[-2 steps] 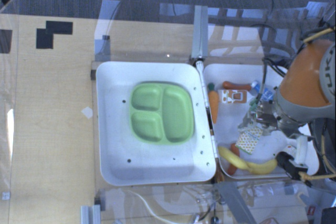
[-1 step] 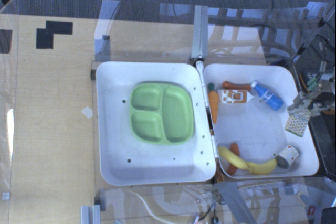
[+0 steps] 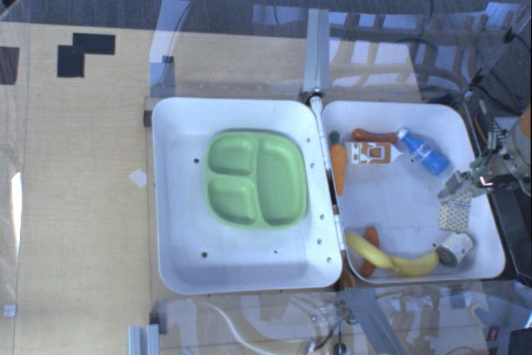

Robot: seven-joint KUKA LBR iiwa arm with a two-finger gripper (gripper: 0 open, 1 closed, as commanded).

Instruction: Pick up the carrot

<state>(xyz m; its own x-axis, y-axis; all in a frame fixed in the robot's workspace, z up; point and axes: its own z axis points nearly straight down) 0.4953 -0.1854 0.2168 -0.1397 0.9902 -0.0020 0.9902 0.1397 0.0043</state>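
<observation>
We note two white bins side by side: the left bin (image 3: 174, 179) holds a green divided plate (image 3: 254, 179), the right bin (image 3: 391, 110) holds the loose items. The gripper (image 3: 463, 185) sits at the right bin's right edge (whether open or closed we cannot tell). The carrot (image 3: 338, 165) lies against that bin's left wall, well apart from the gripper, so reaching it probably requires crossing above the banana (image 3: 392, 257) and blue bottle (image 3: 422, 152).

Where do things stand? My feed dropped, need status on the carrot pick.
Gripper at right bin's right edge, nothing held. Carrot lies against left wall of right bin, untouched. Carton and bottle lie between them.
</observation>
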